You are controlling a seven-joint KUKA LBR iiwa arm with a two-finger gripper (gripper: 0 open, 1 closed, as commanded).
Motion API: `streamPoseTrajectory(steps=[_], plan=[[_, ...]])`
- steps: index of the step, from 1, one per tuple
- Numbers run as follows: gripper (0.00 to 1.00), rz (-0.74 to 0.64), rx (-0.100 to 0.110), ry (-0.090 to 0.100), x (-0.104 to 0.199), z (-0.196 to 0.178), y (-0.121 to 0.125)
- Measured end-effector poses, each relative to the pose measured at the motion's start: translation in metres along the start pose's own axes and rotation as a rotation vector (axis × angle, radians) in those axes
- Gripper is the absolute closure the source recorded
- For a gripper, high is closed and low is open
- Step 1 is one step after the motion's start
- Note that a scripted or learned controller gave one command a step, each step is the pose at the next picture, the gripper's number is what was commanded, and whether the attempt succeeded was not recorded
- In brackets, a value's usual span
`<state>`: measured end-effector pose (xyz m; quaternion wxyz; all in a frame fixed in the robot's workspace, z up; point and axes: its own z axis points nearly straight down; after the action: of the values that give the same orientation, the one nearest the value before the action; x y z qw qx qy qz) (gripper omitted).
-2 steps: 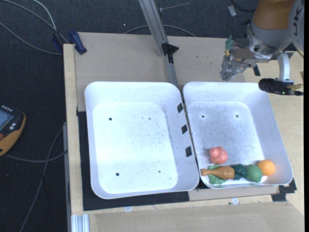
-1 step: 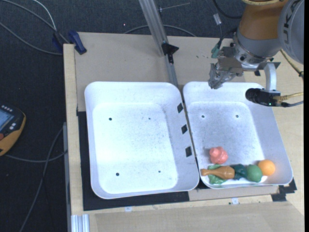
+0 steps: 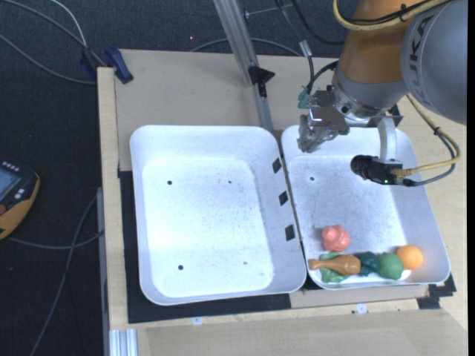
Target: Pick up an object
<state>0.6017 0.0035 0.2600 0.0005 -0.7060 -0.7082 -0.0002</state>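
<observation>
My gripper (image 3: pixel 310 141) hangs over the far left corner of the right bin (image 3: pixel 364 199), its fingers pointing down with nothing seen between them. Along that bin's near edge lie a pink toy (image 3: pixel 335 237), a brown drumstick-shaped toy (image 3: pixel 338 263), a green toy (image 3: pixel 389 265) and an orange ball (image 3: pixel 410 257). The gripper is well apart from all of them, toward the far side of the bin.
The left bin (image 3: pixel 204 213) sits beside the right one, with black clips (image 3: pixel 283 197) along the shared rim. A slanted metal post (image 3: pixel 237 43) rises behind the bins. A black cable unit (image 3: pixel 375 169) hangs from the arm over the right bin.
</observation>
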Motion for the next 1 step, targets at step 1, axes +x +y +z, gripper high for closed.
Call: streamPoseTrajectory(steps=[1], plan=[[1.00,0.000,-0.001,0.000,0.0333,0.0023,-0.0381]])
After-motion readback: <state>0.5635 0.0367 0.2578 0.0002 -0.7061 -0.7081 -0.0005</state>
